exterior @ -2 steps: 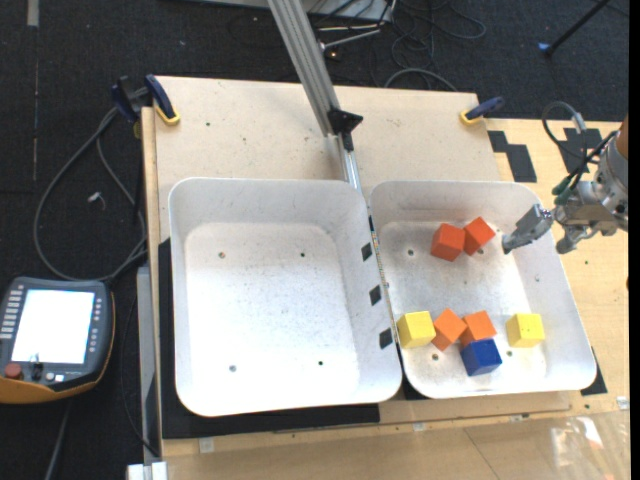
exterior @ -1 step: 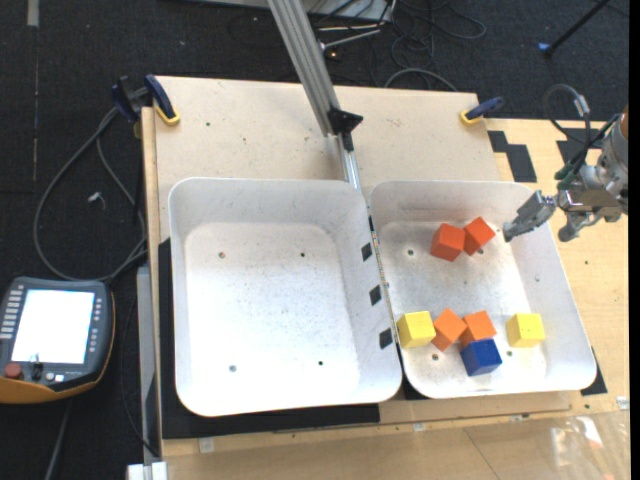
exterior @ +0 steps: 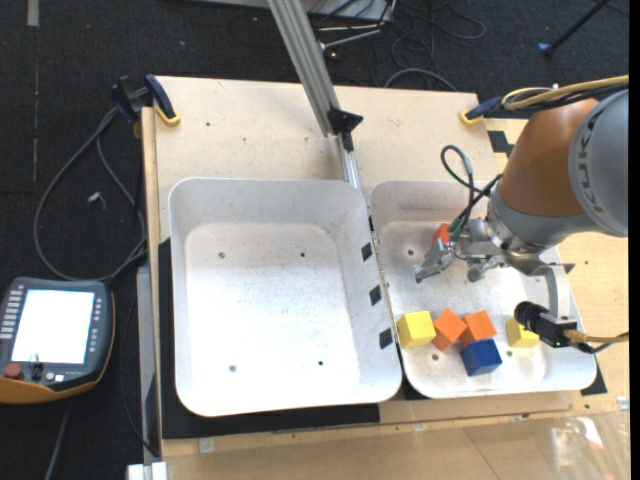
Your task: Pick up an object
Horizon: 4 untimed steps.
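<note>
My gripper (exterior: 432, 266) hovers over the right bin (exterior: 400, 203), far from the blocks (exterior: 452, 330) bunched at its near side. I cannot tell its fingers' state, so I judge nothing is grasped.

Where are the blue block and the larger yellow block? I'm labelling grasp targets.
blue block (exterior: 482, 356): camera view, centre of its top face.
larger yellow block (exterior: 415, 327): camera view, middle of its top face.

pincer (exterior: 432, 266) over right bin (exterior: 400, 203); possibly empty | blocks (exterior: 462, 334) near front
</note>
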Available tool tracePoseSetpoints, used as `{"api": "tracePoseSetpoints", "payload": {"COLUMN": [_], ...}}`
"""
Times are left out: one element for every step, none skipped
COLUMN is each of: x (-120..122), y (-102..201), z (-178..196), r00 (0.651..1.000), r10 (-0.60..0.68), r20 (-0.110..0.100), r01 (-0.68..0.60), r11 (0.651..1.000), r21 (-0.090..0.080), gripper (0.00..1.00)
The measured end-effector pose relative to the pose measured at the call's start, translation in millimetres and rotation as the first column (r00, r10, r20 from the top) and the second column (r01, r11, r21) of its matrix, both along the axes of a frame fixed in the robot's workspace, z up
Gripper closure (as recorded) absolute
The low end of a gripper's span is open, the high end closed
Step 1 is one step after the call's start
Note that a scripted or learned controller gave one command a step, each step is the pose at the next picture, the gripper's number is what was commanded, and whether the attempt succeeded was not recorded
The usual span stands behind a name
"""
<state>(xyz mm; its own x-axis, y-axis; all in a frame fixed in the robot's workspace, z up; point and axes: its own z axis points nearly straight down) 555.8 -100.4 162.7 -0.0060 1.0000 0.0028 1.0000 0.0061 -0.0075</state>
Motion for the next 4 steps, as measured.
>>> {"api": "tracePoseSetpoints", "payload": {"x": [-2,-3,-64,-62], "y": [10,10,-22,-20], "z": [168,164,145,146], "r00": [1.0,1.0,1.0,1.0], "r10": [-0.002,-0.002,-0.011,-0.007], "r20": [0.017,0.009,0.005,0.007], "r01": [0.002,0.003,0.011,0.007], "r11": [1.0,1.0,1.0,1.0], "r21": [-0.005,-0.004,-0.004,-0.004], "gripper": [0.0,0.0,0.0,0.0]}}
